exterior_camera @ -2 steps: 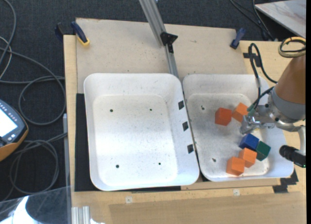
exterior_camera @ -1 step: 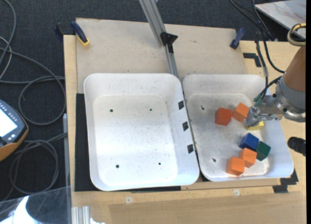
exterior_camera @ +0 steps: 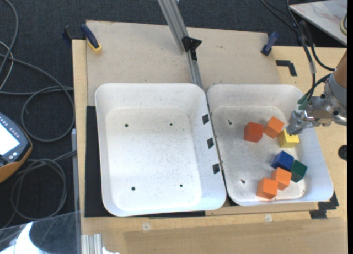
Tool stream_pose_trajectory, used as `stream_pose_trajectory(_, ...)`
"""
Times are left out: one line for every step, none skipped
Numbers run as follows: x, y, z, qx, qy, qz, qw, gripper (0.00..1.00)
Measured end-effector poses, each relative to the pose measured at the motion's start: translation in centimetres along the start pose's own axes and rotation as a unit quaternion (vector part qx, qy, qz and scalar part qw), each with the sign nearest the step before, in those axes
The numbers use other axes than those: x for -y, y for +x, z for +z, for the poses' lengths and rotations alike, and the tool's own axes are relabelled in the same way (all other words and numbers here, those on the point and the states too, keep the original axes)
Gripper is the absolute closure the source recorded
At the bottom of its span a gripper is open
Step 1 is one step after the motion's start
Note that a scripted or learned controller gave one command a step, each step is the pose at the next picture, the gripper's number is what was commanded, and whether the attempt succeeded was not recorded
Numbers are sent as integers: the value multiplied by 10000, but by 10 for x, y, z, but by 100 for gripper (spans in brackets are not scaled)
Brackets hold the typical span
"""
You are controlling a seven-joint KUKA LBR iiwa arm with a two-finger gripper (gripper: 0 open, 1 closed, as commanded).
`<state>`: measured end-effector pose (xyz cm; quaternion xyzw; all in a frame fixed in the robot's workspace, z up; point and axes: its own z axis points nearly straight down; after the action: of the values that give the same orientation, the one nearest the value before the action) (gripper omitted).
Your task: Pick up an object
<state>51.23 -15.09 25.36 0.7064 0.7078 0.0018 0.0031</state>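
The wooden bench (exterior_camera: 165, 49) carries two shallow white bins side by side. The left bin (exterior_camera: 110, 137) lies toward the view's left, and the right bin (exterior_camera: 231, 96) holds all the blocks. A slanted metal rail (exterior_camera: 174, 13) runs down from the top of the view to the gap between the bins.

The arm (exterior_camera: 342, 90) reaches in from the right, and its gripper (exterior_camera: 297, 122) hangs over the right bin's far right side, directly above the yellow block (exterior_camera: 289, 139). It may be touching that block, though the slant of the view makes this hard to judge, and I cannot tell how the gripper is set.

Just left of the yellow block sit an orange block (exterior_camera: 273, 127) and a red-orange block (exterior_camera: 253, 132), close together. Nearer the front, a blue block (exterior_camera: 283, 160), a green block (exterior_camera: 298, 169) and two more orange blocks (exterior_camera: 282, 177) (exterior_camera: 267, 188) cluster tightly.
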Motion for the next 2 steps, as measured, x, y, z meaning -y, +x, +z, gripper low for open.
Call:
stream_pose_trajectory(0,49,8,-25,42,-21,10000,100)
stream_pose_trajectory(-10,112,16,-30,49,-28,10000,100)
